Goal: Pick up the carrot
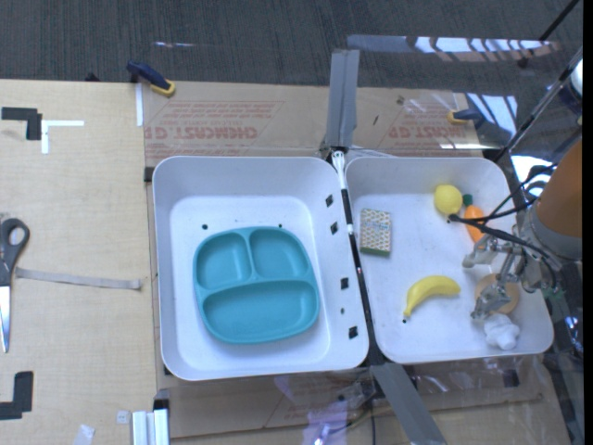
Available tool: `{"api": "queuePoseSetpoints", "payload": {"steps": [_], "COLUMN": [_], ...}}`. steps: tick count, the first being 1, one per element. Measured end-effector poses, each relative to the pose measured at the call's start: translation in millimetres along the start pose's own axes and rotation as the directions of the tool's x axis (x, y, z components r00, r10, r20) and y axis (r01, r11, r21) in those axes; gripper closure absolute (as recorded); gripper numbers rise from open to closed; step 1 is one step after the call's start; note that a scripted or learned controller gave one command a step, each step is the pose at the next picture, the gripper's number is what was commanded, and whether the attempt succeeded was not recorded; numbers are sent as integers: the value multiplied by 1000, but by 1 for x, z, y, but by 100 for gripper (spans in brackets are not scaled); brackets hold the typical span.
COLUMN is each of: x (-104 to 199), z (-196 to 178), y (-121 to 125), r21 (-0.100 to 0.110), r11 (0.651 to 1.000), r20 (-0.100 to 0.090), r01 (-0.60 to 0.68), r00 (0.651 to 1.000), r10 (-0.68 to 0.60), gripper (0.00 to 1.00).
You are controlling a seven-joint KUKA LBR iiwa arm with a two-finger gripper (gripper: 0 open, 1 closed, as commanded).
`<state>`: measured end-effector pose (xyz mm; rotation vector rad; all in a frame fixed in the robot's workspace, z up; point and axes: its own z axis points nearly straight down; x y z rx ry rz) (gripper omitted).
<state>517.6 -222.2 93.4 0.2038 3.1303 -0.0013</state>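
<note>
On the worktop [74, 211], going from the left, a pair of scissors [9, 258] lies on the bare wood, well apart from the bins. The left bin [171, 202] holds a teal divided plate [257, 284] and nothing the task needs. In the right bin [408, 179], a small patterned sponge [375, 231] sits near the dividing wall, a banana [430, 293] lies below it toward the middle, and a lemon [447, 198] rests near the far wall. Just right of the lemon, close to touching it, is the carrot [473, 222], an orange piece with a bit of green at its upper end, partly crossed by a dark cable. Its long axis seems to run from that green end down and to the right, though too little shows to be sure.

The end effector [496, 290] hangs over the bin's right-hand side, lower in the view than the carrot, with a white crumpled object [502, 332] beneath it. A tan thing [493, 297] lies at its tip; whether the fingers are closed on it or parted I cannot tell.

So the carrot lies up and slightly left of the end effector, near but apart. In my judgement the coming move is a short shift toward the far wall, with the fingers turned across the carrot's axis, and the lemon beside it could easily be bumped.
</note>
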Motion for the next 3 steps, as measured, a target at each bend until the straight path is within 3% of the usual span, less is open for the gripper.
{"api": "queuePoseSetpoints", "payload": {"steps": [1,2,3], "x": [-72,-74,-38], "z": [0,-11,-75], "y": [11,11,69], "r21": [-1,0,0], "r11": [970,971,949], "r20": [2,8,-1], "r01": [-244,-240,-314], "r00": [970,971,949], "r10": [244,240,314], "gripper": [0,100,100]}}
